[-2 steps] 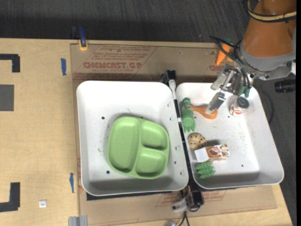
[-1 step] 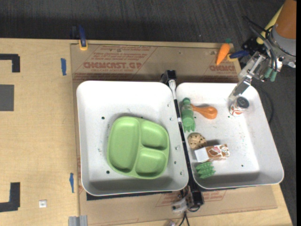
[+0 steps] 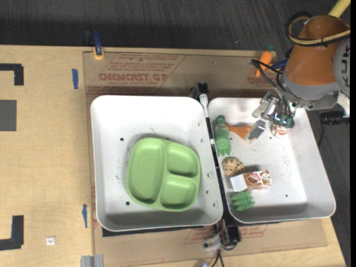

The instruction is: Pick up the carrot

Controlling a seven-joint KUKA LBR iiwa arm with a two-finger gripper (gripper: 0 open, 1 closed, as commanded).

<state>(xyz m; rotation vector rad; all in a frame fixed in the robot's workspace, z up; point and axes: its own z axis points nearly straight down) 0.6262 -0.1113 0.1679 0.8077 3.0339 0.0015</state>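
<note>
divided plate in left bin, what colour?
Light green; the plate shows clearly in the camera view, lying in the left bin.

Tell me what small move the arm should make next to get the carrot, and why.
Probably a short shift toward the left bin and a little lower. The gripper sits just to the right of the carrot, whose orange body lies in the right bin beside the green bottle. One fingertip looks close to the carrot's near end, but nothing sits between the fingers, so centring over it first seems wise.
</note>
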